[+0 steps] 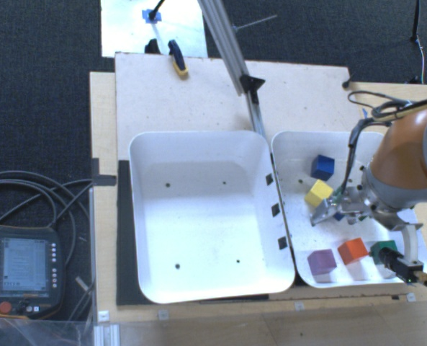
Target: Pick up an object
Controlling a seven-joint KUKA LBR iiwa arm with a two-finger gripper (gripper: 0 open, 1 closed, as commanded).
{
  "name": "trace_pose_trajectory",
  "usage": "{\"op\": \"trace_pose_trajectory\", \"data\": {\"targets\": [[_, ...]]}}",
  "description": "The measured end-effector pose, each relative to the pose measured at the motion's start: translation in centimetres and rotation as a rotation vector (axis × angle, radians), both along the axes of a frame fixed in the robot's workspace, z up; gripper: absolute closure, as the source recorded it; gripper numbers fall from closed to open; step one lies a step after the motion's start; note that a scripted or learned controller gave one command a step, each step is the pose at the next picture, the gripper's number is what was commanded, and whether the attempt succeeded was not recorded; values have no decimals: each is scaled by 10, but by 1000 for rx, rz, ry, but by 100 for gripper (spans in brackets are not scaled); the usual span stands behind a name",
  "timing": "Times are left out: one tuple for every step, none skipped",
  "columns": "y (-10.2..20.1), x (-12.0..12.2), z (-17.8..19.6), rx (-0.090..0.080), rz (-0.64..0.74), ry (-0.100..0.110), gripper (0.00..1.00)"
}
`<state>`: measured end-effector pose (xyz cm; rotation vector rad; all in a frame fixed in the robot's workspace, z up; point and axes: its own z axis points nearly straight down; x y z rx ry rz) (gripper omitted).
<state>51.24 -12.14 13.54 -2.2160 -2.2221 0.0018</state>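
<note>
The right bin (289,153) holds several small blocks. A blue cube (322,167) sits toward the back, with a yellow cube (318,192) just in front of it. Near the front edge lie a purple cube (322,262), an orange cube (353,251) and a green piece (383,249). My gripper (333,211) hangs low over the bin's middle, just right of and below the yellow cube and close to it. The orange-banded wrist (407,157) covers the right part of the bin.
The left bin (199,215) stands beside the right one, and they meet at a shared rim (278,207). A slanted metal pole (224,38) crosses the bench behind the bins. A teach pendant (19,269) with cables lies off the bench at left.
</note>
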Motion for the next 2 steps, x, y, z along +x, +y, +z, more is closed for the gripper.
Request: {"op": "trace_pose_trajectory", "data": {"targets": [[-1, 2, 14, -2, 1, -7, 100], [0, 10, 75, -3, 2, -12, 100]]}}
